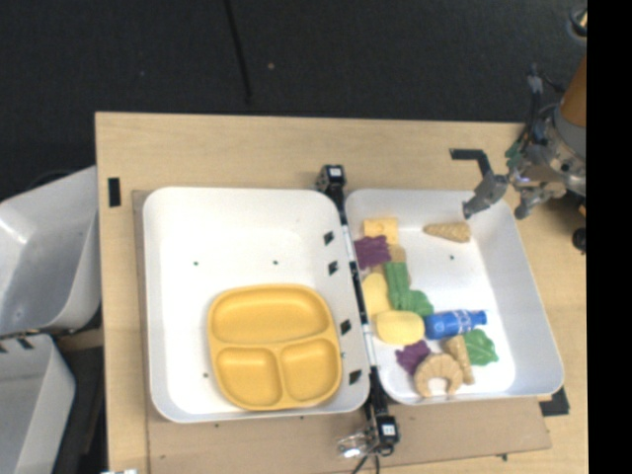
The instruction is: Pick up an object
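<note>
Approach stage, by my reading: the gripper (499, 197) hangs over the far right corner of the right bin (533, 309), its two dark fingers spread apart with nothing between them; one finger (480, 198) points down toward a small tan piece (447, 231) lying alone near the bin's far wall, just beside and below that fingertip; no contact visible. No object is named by the task, so the tan piece looks the likeliest target, being nearest and clear of neighbours; the rest of the right bin's load sits crowded along its left wall and near end: a yellow block (380, 229), a purple piece (372, 253), a green piece (400, 287), a pale yellow lump (399, 326), a blue bottle (454, 321) lying on its side, a tan curved piece (437, 374). Next move, I judge, calls for shifting slightly left and toward the near side to centre over the tan piece, then descending with fingers straddling it; the piece is low and flat, so fingertips must reach nearly to the bin floor; a slip or a pinch of air seems a fair risk. Left bin (168, 294) holds a yellow divided tray (275, 345); both bins rest on a pale wood bench (197, 141); black clips sit along the seam between bins; dark floor beyond the bench; white shapes at the far left edge, unclear what they are.
</note>
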`<state>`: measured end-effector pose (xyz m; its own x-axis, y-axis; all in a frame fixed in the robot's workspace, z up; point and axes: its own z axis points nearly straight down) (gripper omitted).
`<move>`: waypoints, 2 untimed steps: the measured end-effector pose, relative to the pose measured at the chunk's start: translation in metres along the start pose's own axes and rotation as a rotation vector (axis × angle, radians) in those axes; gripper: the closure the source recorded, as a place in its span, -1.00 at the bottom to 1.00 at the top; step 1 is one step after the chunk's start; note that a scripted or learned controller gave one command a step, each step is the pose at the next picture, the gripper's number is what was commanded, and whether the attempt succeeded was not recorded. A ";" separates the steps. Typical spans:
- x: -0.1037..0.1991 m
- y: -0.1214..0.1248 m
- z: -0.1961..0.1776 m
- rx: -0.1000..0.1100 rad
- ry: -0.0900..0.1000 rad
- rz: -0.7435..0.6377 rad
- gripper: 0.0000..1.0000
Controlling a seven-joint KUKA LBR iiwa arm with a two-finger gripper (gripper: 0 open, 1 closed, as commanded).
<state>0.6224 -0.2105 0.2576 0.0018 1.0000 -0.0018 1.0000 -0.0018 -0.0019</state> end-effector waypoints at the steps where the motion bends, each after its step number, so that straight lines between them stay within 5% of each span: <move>1: 0.014 -0.008 -0.028 -0.001 -0.001 0.000 -1.00; 2: 0.021 -0.011 -0.072 0.001 0.000 0.000 -1.00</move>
<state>0.6118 -0.1890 0.3297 0.0015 1.0000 -0.0016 1.0000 -0.0015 -0.0025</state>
